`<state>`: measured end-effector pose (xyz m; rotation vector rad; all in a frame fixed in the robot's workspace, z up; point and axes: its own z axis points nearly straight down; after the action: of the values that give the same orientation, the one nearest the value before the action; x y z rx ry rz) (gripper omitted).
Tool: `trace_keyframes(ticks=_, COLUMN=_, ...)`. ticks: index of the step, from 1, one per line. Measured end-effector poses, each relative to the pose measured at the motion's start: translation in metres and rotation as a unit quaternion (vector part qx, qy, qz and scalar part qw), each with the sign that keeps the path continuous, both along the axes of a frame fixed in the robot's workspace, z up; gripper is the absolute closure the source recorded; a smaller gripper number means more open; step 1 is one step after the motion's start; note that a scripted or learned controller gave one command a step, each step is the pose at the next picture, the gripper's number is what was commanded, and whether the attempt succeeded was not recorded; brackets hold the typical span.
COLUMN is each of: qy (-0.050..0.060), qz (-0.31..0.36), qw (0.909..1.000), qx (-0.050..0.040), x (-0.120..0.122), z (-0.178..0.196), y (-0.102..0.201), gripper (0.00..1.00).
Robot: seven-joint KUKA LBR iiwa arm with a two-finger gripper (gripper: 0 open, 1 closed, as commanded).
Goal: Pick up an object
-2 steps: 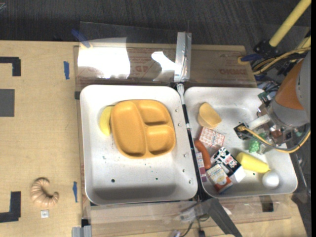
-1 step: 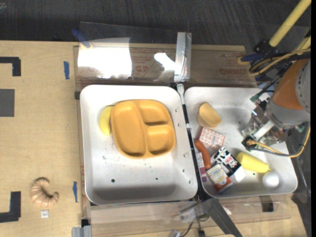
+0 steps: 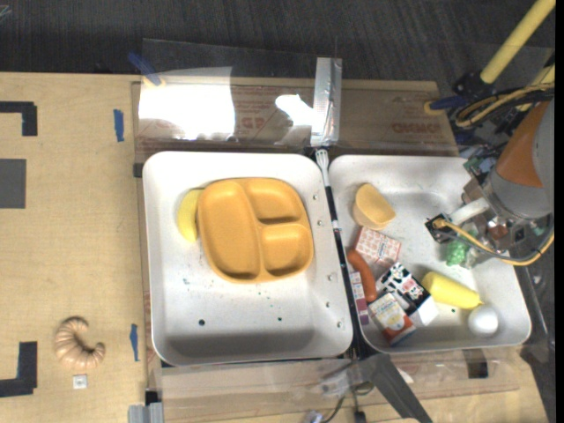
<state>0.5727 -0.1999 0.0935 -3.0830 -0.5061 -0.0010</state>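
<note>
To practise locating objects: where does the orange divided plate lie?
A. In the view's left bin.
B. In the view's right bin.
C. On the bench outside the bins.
A: the orange divided plate sits inside the white walls of the left bin.

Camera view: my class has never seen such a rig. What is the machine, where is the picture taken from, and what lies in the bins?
One camera above the bench looks down at a slant. The grey arm with an orange band, entering from the right, is a robot; its gripper hangs over the right bin, beside a small green thing. That bin also has a yellow banana, a white ball and a cow-patterned box. The left bin holds an orange divided plate. Whether anything is held, I cannot tell.
</note>
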Motion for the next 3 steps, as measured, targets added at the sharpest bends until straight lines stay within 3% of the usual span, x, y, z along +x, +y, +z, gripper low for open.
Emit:
trace_keyframes(ticks=1, qy=-0.005, qz=0.048, qw=0.9988, qx=-0.0089, x=0.013, z=0.230, y=0.029, gripper=1.00)
trace_keyframes(ticks=2, qy=0.001, qz=0.087, qw=0.9962, qx=-0.0067, x=-0.024, z=0.183, y=0.102, gripper=1.00)
trace_keyframes(ticks=3, qy=-0.004, qz=0.261, qw=0.9652, qx=-0.0097, x=-0.016, z=0.240, y=0.019, gripper=1.00)
